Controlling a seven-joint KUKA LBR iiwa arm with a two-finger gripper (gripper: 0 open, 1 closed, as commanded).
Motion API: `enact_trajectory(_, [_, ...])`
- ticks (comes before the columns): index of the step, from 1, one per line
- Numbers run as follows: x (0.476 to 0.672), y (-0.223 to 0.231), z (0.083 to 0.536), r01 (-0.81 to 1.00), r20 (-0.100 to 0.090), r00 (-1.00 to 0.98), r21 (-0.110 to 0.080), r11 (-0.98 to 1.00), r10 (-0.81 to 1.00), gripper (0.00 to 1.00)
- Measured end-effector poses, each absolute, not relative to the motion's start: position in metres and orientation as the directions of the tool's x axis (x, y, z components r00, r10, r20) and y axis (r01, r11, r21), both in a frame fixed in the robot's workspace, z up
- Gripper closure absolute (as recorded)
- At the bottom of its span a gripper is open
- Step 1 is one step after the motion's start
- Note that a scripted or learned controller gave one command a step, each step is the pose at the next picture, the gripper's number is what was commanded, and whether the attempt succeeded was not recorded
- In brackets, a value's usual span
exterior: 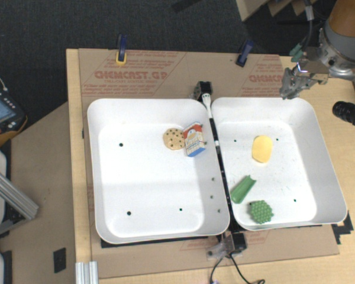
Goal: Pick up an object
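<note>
Lying well below hand [294, 86]: yellow piece [261, 149]

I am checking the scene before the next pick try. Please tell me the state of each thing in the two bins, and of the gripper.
Round brown cookie: lies flat in the left white bin, touching the carton.
Small red, white and blue carton: lies tilted by the inner wall.
Yellow oval piece: lies in the right white bin, apart.
Green wedge-shaped piece: lies near the bumpy one.
Green bumpy round piece: lies near the front rim.
Gripper: above the right bin's far rim, holding nothing.
</note>
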State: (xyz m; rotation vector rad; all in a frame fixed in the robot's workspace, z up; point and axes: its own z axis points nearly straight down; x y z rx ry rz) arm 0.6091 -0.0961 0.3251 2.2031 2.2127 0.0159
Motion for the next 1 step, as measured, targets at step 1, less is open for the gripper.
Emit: enact_trajectory(1, [0.6098, -0.096, 0.3355, 1.0, -0.008, -0.005, 0.024, 0.005, 1.0, 1.0])
